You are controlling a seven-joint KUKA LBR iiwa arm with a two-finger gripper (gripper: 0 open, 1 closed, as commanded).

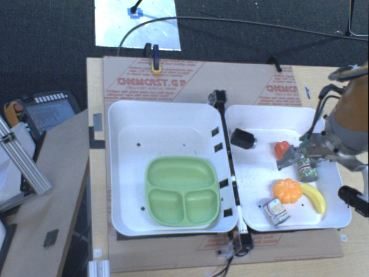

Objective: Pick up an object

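The claw (290, 158) sits low in the right bin (253, 117), entering from the right on the grey arm (349, 128); whether it is open or closed cannot be told, as the grey parts merge at this resolution; no object is seen gripped. Just beside the claw on its far-left side lies a red-orange item (281, 148); touching or just near it stands a small green-labelled bottle (306, 169); nearer lie an orange pumpkin-like fruit (287, 190), a banana (314, 197) and a small carton (277, 212); a black object (243, 138) rests toward the far left of this bin. Judged step: approach and alignment, grasp not yet confirmed; the next move calls for centring on one item, probably the bottle or the red-orange item, then closing and lifting. The left bin (124, 154) holds a green divided tray (182, 190); the arm is cut off at the right edge; the desk (98, 74) underlies both bins.
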